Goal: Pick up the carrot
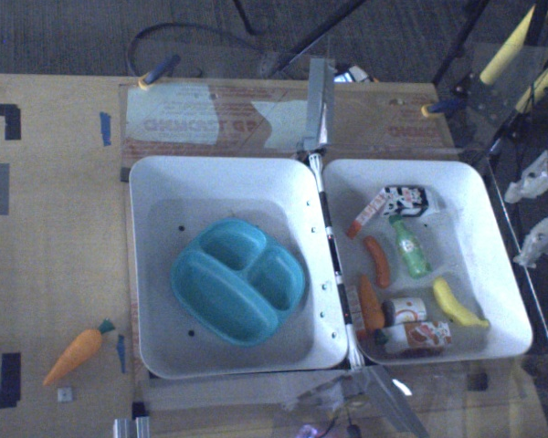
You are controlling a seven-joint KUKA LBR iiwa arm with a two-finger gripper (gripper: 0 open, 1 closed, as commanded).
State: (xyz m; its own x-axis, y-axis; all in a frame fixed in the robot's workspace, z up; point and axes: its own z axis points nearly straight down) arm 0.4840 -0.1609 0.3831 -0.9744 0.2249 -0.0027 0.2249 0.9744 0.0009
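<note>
An orange carrot (73, 355) with a green top lies on the wooden bench, outside the bins, near the left bin's front left corner. A second orange, carrot-like piece (371, 304) lies in the right bin (493, 245) against its left wall, pointing front to back.
A blue divided plate (240, 281) sits in the left bin (164, 208). The right bin also holds a red sausage (377, 258), a green bottle (409, 250), a cow-patterned carton (402, 200), a banana (458, 305) and two small packs (416, 336). Two white parts (532, 181) hang beyond its right rim.
</note>
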